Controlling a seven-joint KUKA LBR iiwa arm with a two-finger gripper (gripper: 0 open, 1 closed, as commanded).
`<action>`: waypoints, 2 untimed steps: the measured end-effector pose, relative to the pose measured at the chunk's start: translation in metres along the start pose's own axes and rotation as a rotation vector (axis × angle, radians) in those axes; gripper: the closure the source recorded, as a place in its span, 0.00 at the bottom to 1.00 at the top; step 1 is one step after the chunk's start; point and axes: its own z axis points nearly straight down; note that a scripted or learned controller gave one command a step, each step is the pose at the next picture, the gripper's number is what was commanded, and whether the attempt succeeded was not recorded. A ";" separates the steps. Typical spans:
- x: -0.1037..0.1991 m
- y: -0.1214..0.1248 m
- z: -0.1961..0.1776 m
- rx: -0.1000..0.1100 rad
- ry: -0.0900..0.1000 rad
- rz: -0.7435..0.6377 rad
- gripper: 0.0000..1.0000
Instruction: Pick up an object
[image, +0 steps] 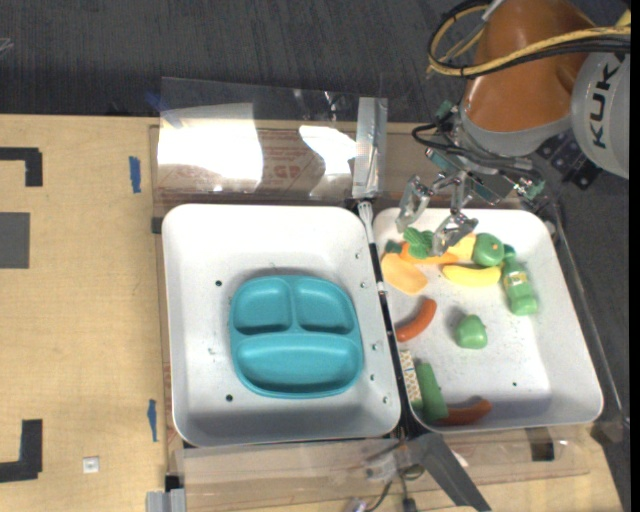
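My gripper (433, 215) hangs open over the far left corner of the right bin (560, 350), its two metal fingers spread, with nothing between them. Just below its fingertips lie a small green toy (420, 242) and an orange piece (403, 272). A yellow banana-like piece (470, 273) and a green round toy (488, 249) sit to the right of them. Further along lie a light green block (519, 291), a green ball-like toy (470, 331), a red sausage (416, 318), a dark green cucumber (431, 388) and a red-orange piece (468, 410).
The left bin (190, 250) holds a teal divided plate (296, 334). A clear plastic sheet (260, 150) and a metal bar (368, 150) lie behind the bins. The orange arm body (520, 70) with cables looms above the right bin's far edge.
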 end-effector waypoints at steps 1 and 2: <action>-0.004 -0.001 -0.017 0.011 -0.014 0.001 1.00; -0.006 -0.002 -0.029 0.016 -0.022 0.003 1.00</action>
